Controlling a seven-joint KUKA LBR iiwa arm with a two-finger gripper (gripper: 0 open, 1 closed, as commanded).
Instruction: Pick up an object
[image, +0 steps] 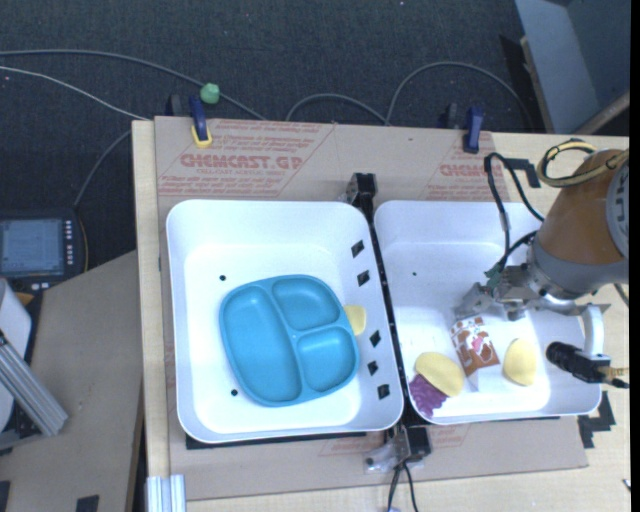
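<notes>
Snack packet: a small red-and-white snack packet (474, 345) lies in the right bin (440, 235), toward its front edge, just under the gripper (497, 300).
Neighbours: a yellow lemon-like piece (521, 361) sits just beside it toward the front right corner; another yellow piece (440, 371) rests against a purple item (427, 396) at the front left corner.
Gripper: hangs just above the packet's rear end; whether its fingers are spread or closed cannot be told from this angle, and nothing shows between them.
Step in hand: likely the descent onto the packet; a centred, straight-down approach seems best, since the flat wrapper may slip.
Edges: the front wall is near, the yellow pieces crowd both sides.
Open room: the bin's rear half lies bare, offering lift-out space.
Left bin: the left bin (200, 240) carries a blue divided tray (288, 338), well apart.
</notes>
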